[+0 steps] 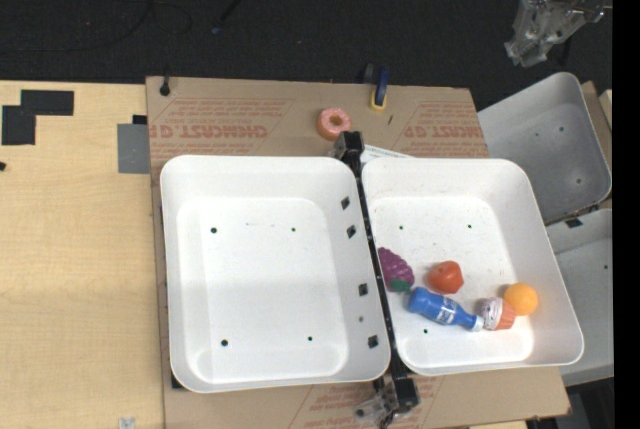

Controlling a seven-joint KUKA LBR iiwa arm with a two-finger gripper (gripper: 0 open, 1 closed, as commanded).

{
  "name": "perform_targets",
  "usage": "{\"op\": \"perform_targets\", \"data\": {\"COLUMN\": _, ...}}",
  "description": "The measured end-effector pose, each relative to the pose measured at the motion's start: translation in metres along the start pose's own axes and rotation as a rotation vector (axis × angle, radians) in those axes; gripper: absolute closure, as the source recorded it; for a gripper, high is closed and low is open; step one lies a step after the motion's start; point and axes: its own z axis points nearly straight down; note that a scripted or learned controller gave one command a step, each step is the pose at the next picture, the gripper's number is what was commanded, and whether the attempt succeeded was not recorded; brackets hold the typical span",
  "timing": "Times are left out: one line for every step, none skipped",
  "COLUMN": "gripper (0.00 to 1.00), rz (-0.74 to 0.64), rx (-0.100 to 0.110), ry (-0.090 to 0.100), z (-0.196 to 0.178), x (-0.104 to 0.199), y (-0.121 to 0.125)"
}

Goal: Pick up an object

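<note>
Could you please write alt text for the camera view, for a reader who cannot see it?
Two shallow white bins sit side by side; the right bin holds a purple object, a red ball, a blue bottle and an orange ball. The gripper hangs at top right, beyond the bins. A pink ring lies on the cardboard behind them.

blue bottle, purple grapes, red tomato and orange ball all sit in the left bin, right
Not quite: the camera view shows the blue bottle, purple grapes, red tomato and orange ball all sitting in the right bin, not the left one.
</note>
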Motion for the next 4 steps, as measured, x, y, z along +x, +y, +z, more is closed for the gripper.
{"op": "perform_targets", "data": {"gripper": 1.0, "rz": -0.004, "rx": -0.006, "ry": 0.0, "z": -0.03, "x": -0.013, "y": 0.0}}
{"op": "perform_targets", "data": {"gripper": 1.0, "rz": -0.002, "rx": -0.004, "ry": 0.0, "z": -0.028, "x": -0.057, "y": 0.0}}
{"op": "perform_targets", "data": {"gripper": 1.0, "rz": -0.001, "rx": 0.0, "ry": 0.001, "z": -0.003, "x": -0.116, "y": 0.0}}
{"op": "perform_targets", "data": {"gripper": 1.0, "rz": -0.004, "rx": -0.006, "ry": 0.0, "z": -0.03, "x": -0.137, "y": 0.001}}
